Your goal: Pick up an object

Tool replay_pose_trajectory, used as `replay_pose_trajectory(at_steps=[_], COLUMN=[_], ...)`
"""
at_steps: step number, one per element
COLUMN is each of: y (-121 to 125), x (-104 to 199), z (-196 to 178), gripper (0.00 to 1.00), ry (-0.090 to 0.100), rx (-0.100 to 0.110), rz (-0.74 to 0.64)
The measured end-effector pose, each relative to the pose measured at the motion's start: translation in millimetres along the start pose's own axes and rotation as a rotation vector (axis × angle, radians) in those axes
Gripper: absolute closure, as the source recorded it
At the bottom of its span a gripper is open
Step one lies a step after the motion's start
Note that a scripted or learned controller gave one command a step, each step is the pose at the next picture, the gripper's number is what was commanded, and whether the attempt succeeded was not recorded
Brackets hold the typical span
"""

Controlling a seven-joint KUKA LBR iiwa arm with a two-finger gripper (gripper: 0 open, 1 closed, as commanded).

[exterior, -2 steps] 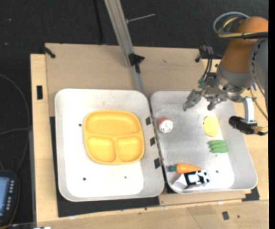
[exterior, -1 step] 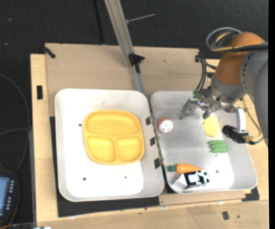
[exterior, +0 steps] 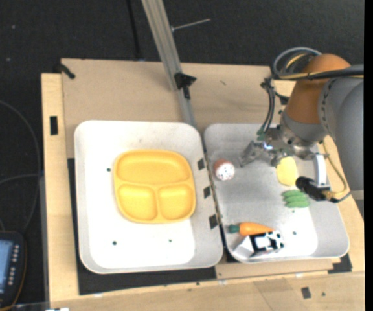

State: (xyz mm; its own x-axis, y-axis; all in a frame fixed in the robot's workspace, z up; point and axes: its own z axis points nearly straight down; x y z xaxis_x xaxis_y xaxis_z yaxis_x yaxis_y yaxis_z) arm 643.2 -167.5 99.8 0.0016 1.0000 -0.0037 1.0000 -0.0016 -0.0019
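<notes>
arm (exterior: 332, 102) reaches in from the right edge of the frame, orange band above the wrist, bent down over the upper part of the right bin (exterior: 264, 206) — its gripper (exterior: 269, 149) hangs low there. whether the fingers are apart or closed, i cannot tell. yellow object (exterior: 286, 171) lies just below-right of it, speckled ball (exterior: 224, 170) to its left, carrot (exterior: 252, 228) lower down.

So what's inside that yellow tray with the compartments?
The yellow tray in the left bin shows three compartments, all bare yellow, nothing in them. What lies beneath the tray is covered and cannot be seen.
</notes>
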Motion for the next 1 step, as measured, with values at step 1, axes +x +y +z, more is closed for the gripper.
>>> replay_pose_trajectory(at_steps=[1], y=[1.5], x=[-0.9], z=[-13.7], gripper=[1.0], ry=[-0.001], rx=[-0.006], rz=[0.0])
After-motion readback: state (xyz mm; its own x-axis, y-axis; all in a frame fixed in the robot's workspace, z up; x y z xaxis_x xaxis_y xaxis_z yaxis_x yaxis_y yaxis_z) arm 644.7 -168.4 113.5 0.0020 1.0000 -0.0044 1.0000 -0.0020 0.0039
